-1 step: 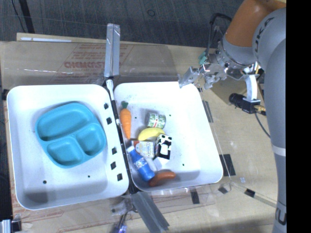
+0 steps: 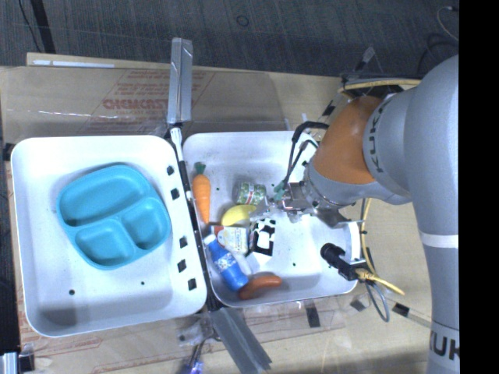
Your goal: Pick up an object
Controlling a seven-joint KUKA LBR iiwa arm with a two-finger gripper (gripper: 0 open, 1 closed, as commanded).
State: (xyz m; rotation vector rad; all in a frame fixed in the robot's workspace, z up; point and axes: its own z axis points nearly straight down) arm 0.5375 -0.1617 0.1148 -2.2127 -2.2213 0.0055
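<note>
One tool (image 2: 265,223) low in right bin (image 2: 312,148), over lemon (image 2: 238,214); spread unclear.

premises are presenting as a robotics lab. a grey industrial arm with an orange band (image 2: 390,150) is reaching over two shallow white plastic bins (image 2: 47,162) that are sitting on flattened brown cardboard (image 2: 117,92). dark carpet flooring (image 2: 234,14) is showing behind, and loose cables (image 2: 378,287) are trailing at the bench edge.
</note>
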